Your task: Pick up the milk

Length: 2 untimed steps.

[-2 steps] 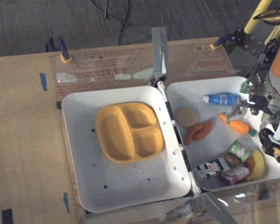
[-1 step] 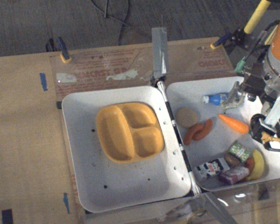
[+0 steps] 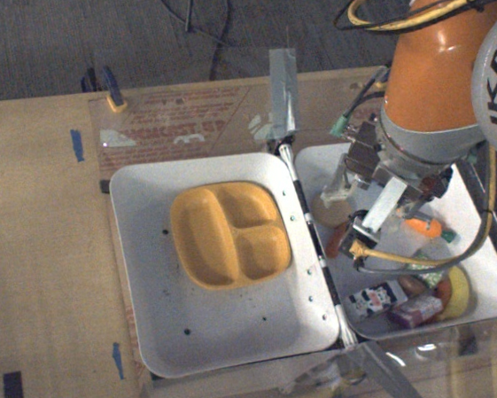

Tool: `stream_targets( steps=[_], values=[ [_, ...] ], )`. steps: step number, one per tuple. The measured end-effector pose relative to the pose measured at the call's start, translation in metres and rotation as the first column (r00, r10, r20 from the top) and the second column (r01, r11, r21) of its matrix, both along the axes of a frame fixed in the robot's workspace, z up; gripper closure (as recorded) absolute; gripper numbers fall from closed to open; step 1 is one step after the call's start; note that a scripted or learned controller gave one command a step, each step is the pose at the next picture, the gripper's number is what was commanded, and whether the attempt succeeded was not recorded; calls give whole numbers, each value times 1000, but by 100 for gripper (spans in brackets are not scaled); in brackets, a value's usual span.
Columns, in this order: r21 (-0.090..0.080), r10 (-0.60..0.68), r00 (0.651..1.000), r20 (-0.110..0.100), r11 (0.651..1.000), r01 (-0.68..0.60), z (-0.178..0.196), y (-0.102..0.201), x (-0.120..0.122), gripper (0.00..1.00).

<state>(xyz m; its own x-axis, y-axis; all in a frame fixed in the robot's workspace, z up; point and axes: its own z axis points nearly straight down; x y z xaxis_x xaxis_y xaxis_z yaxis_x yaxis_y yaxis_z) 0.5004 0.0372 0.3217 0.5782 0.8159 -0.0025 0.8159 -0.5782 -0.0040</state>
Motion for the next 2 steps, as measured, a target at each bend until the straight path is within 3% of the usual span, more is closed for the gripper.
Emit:
stream_targets(
  steps=[1,2],
  values=[
    [0,29,1000,0,1000,-29,-132,42,38,0],
    [1,29,1000,1,1000,-29,-123,43,38,100]
  ],
)
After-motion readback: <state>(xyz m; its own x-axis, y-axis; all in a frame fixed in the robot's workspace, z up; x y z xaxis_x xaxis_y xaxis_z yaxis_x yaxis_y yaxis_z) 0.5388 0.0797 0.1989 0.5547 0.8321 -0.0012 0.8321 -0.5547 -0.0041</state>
